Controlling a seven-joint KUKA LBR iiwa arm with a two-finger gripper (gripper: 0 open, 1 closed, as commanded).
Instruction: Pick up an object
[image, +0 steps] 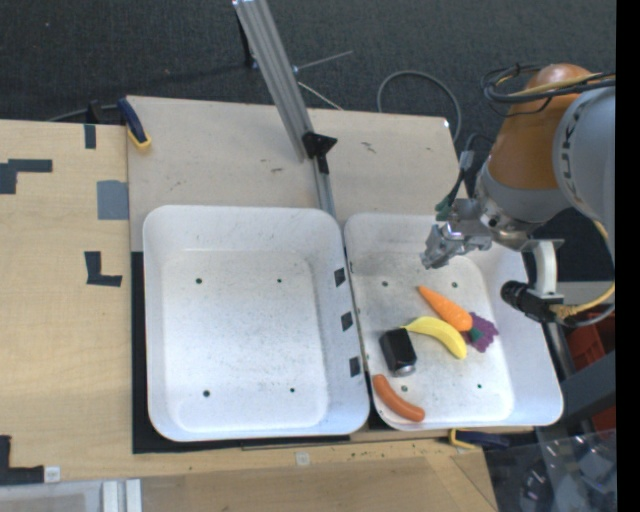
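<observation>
While the gripper (437, 254) hangs over the right bin (520, 400), whether it is released or clenched I cannot tell. Just below it lies a carrot (446, 307); farther below, a banana (440, 335), black block (398, 351) and sausage (398, 398).

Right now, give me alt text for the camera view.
A grey arm's pincer hangs over the right white bin, above an orange toy carrot, yellow banana, purple piece, black block and orange-red sausage.
</observation>
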